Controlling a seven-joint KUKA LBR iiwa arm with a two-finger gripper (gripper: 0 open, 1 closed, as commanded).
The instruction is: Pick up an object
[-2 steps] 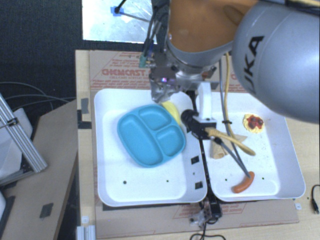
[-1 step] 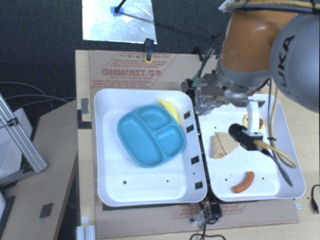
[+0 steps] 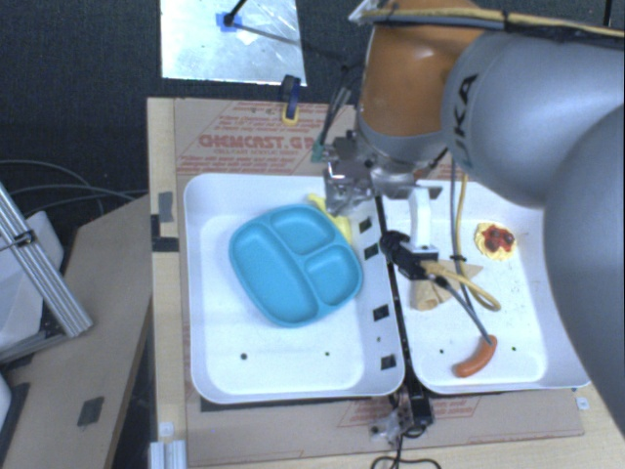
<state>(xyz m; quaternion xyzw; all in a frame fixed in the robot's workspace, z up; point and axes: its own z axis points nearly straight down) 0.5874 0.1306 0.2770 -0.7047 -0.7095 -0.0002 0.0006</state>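
Note:
My gripper (image 3: 341, 201) hangs low over the back right of the left bin (image 3: 220, 360), close to the divider between the bins. Right below it a small yellow object (image 3: 336, 221) pokes out from behind a blue divided plate (image 3: 293, 262) that lies in the middle of that bin. The arm's orange and grey body hides the space just behind the gripper. In the right bin (image 3: 527, 355) lie a brown sausage (image 3: 475, 357), a small yellow round piece with a red top (image 3: 495, 239), a tan wedge (image 3: 428, 296) and a thin grey utensil (image 3: 467, 306).
The two bins sit side by side on a cardboard sheet (image 3: 244, 140). A shiny foil sheet (image 3: 229, 27) lies behind them. A metal frame (image 3: 34, 272) stands off the bench at the left.

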